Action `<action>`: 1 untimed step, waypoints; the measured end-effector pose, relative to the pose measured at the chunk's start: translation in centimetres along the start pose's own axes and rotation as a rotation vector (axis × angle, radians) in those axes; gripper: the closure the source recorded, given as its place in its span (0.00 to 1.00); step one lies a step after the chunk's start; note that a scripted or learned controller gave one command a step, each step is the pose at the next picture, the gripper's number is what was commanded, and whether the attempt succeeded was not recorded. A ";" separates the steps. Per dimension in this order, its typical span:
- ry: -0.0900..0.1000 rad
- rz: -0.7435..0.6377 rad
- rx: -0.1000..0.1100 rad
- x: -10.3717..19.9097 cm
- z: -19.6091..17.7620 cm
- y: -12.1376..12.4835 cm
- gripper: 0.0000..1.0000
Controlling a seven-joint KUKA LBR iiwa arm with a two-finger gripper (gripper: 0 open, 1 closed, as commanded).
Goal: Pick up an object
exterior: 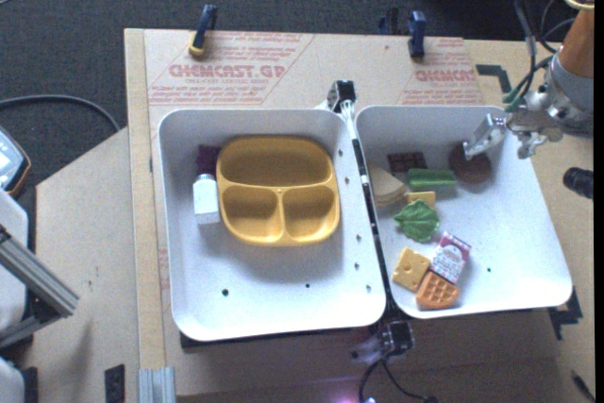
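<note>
White plastic makes up both bins, and the left bin (179,231) carries a yellow divided tray (278,189) with a small white bottle (206,199) just beside its left edge and something dark purple (208,154) tucked behind that. None of it lies near the arm, so the likely targets are across the divider.

In the right bin (528,250) the toy food is crowded toward the left and centre: a tan bread-like piece (385,186), a dark chocolate square (406,161), a green bar (431,176), a leafy green piece (417,220), a cheese wedge (411,267), a waffle (436,291) and a small pink carton (451,258). Several touch or overlap, so a descent there could catch two at once or nudge one away.

Further right, a brown round piece (472,167) sits apart near the back wall, and the gripper (493,137) hangs just above and beside it. Whether its fingers are spread or closed cannot be told, and nothing is visibly between them. The risk, as I judge it, is that the round piece is low and flat: a slightly off-centre close could slide it toward the wall or pinch only its edge, and the bin's back rim is near enough to be struck.
</note>
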State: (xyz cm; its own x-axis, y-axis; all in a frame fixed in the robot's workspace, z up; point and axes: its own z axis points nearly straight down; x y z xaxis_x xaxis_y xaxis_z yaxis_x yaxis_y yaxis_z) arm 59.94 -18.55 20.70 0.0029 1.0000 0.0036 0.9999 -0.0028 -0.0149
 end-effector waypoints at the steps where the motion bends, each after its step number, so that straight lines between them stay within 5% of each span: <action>1: -0.003 -0.003 -0.014 0.0 -0.8 0.3 0.00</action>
State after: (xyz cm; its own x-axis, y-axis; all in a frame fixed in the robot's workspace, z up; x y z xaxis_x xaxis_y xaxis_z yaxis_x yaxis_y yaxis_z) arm 60.25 -18.53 21.50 -0.0001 1.0000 0.0006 1.0000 0.0001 -0.0009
